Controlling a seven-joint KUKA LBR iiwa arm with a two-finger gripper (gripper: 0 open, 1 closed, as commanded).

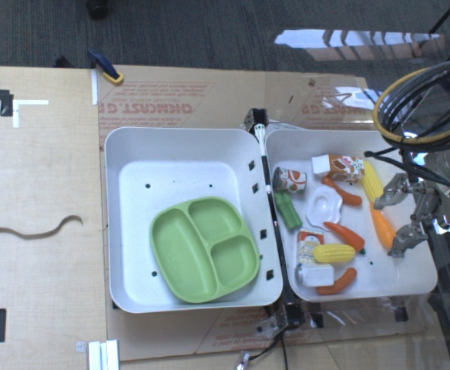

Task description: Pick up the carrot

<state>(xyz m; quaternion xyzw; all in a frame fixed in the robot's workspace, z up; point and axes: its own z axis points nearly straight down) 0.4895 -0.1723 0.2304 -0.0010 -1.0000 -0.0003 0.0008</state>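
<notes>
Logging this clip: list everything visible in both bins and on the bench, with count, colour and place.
Carrot: one, orange, right bin, near its right side, beside the gripper.
Corn cobs: two, yellow, right bin, one at the top right, one lower middle.
Sausages: three, red-orange, right bin.
Cucumber: one, green, right bin's left edge.
Small can: one, white and red, right bin, upper left.
Divided plate: one, light green, left bin.
Bins: two, white, side by side.
Gripper: one, grey, open, over the right bin's right edge.
</notes>
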